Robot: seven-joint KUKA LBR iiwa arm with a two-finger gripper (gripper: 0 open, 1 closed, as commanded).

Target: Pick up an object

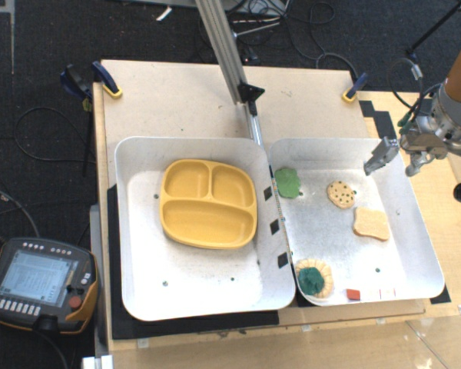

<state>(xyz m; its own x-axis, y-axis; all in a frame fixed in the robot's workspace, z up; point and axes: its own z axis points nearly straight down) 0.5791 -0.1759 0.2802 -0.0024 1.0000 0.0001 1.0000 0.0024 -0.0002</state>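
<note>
My gripper (397,161) hangs open over the far right edge of the right bin (411,206), with nothing between its fingers. Below and left of it lie a round chocolate-chip cookie (340,194) and a tan slice of toast (371,224). A green leafy piece (287,183) rests by the bin's left wall. A small plate with a green and yellow item (313,278) lies in the near left corner. A small red block (353,294) lies at the near edge.
The left bin (138,283) holds a yellow divided tray (209,204). A metal pole (224,41) slants up from between the bins. A teach pendant (37,281) lies on the floor at the left. Yellow clamps (110,84) grip the far corners of the bench.
</note>
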